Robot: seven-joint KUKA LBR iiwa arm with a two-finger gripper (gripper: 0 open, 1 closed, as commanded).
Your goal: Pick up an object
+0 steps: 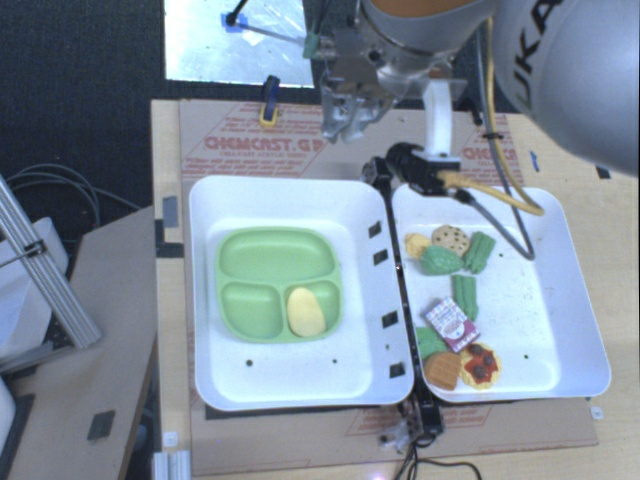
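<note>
- L bin [215, 368]: shallow white plastic; green compartment tray [280, 283] inside, smooth yellow oval piece [306, 312] in its 5 o'clock compartment.
- Gripper [342, 118] at 12 o'clock above the bins' far edge, over cardboard; fingers blurred, can't tell spread or pressed; nothing seen between them.
- R bin [560, 298]: toy foods clustered along its L side – cookie [451, 238], green pieces [478, 252], pink packet [449, 323], pizza slice [480, 365]. Small, hard to ID.
- Yellow cable [500, 197] drapes over R bin's 12 o'clock rim.
- Arm [570, 48] cut off at 1 o'clock.

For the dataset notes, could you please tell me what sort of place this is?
Probably a robotics lab bench: a KUKA arm over two white bins, toy food pieces, and a green divided tray holding a yellow piece.
</note>
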